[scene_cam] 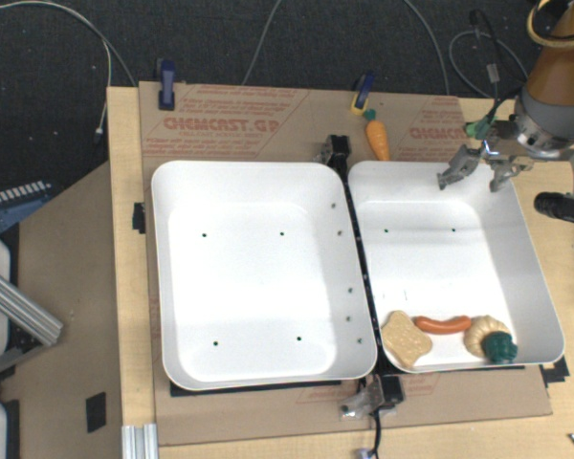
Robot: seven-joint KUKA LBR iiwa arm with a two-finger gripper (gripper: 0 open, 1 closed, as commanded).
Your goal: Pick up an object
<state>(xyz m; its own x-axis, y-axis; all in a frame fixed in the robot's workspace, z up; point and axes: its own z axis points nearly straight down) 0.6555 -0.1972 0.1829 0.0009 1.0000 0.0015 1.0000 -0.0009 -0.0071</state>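
Note:
My gripper [478, 174] hangs over the back right corner of the right bin [440, 256], open, with nothing between its two fingers. Along that bin's front edge lie a tan cracker-like piece [406, 338], a red-orange sausage [442, 324] and a beige lump with a dark green end [491, 339]. These three sit far below the gripper in the view, well apart from it. A small orange carrot [377, 138] lies on the cardboard behind the bins, left of the gripper.
The left bin [253, 271] stands beside the right one, the two touching along a black seam. Blue clamps [165, 82] hold the cardboard sheet at the back. Cables run over the dark floor behind the bench.

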